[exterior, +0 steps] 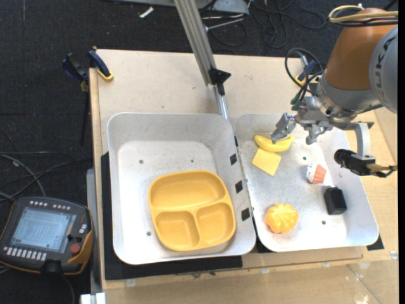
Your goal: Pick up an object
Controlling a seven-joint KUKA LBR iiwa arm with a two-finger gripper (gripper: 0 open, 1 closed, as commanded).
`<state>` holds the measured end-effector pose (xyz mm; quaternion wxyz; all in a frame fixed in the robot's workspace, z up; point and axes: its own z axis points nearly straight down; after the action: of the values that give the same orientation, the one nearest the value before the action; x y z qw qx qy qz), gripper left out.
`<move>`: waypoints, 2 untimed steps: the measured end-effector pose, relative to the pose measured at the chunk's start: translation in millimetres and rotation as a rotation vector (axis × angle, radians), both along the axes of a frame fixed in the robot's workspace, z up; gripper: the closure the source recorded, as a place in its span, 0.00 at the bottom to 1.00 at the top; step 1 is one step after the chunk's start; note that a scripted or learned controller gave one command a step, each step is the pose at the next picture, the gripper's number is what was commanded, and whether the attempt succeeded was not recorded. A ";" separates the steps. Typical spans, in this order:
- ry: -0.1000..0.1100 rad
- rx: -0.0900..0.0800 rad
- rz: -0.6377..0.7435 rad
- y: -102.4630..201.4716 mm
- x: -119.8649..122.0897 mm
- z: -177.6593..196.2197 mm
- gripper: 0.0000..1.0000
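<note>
My gripper point(297, 130) hangs over the back of the right bin point(354, 233), open, with nothing between its fingers. One fingertip point(281, 128) stands just above a yellow banana point(273, 144); the other fingertip point(312, 133) is further right. In front of the banana lies a pale yellow cheese-like wedge point(266, 162). A small white and orange item point(316, 173) and a black block point(335, 200) lie to the right. An orange pumpkin-shaped toy point(281, 218) sits near the bin's front.
The left bin point(126, 138) holds a yellow three-compartment tray point(191, 209). A metal pole point(197, 33) slants up from between the bins. A teach pendant point(44, 233) lies off the bench at the lower left. Blue clamps point(88, 65) grip the bench's back left corner.
</note>
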<state>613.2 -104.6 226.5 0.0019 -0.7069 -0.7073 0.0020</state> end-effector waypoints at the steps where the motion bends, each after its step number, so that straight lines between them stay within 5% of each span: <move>1: 0.000 0.000 -0.001 0.0 0.5 -43.5 0.00; 2: 0.001 0.000 -0.001 0.4 -4.2 -107.7 0.00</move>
<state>609.0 -104.2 118.8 0.0026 -0.7072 -0.7070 0.0023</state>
